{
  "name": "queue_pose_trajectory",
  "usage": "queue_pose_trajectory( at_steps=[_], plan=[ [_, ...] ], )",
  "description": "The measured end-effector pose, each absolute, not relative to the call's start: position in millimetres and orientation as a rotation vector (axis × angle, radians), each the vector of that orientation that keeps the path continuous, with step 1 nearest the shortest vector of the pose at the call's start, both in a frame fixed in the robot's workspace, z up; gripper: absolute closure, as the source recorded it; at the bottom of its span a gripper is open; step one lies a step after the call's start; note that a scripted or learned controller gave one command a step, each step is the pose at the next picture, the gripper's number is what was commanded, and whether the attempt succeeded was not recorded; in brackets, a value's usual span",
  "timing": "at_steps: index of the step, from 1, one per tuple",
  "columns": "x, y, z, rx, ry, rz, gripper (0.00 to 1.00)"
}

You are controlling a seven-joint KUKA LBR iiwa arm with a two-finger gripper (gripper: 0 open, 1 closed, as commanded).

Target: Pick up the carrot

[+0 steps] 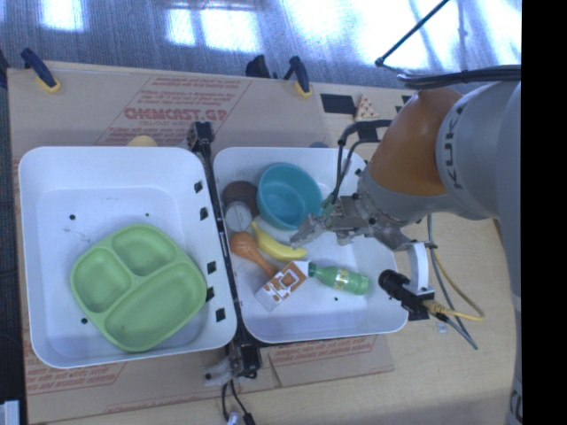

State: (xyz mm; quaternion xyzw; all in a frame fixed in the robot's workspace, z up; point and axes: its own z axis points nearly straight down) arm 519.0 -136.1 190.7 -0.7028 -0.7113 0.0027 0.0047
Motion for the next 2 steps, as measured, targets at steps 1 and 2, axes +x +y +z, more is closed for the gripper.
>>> queue_pose_trajectory(
  at_steps=[1,2],
  plan=[
    [479.4,-81.3,284.3,-2.668,-1.65,0.01,0.0],
    [476.3,13.9,258.9,-2.684,-1.62,0.016,0.0]
  ],
)
